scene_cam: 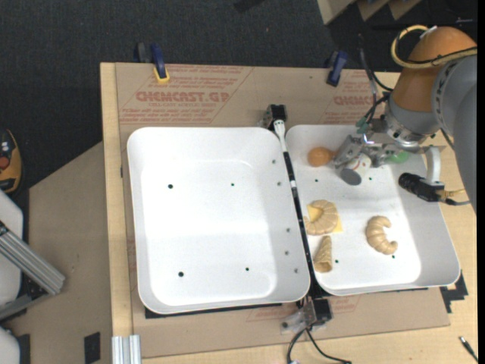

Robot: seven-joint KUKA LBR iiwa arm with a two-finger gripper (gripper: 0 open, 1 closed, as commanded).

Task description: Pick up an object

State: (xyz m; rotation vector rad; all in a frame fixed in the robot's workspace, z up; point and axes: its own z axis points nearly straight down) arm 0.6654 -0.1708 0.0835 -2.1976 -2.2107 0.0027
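Observation:
The right bin [424, 264] holds several pastry-like things. A small round orange-brown piece [320, 156] lies near its back left corner. A curled tan pastry [322, 216] rests against the left wall, with a narrow tan piece [323, 252] just in front of it. A croissant-shaped piece [381, 234] lies toward the front right. My gripper [351, 165] hangs low over the back of this bin, just right of the orange-brown piece and apart from it. A bit of green [398, 156] shows behind the gripper body, mostly hidden.
The left bin [151, 203] sits beside the right one, with a black divider strip [292, 196] between them. Both stand on a brown board [204, 93] held by blue clamps [158, 59] at the back edge. An aluminium rail [30, 260] lies at far left.

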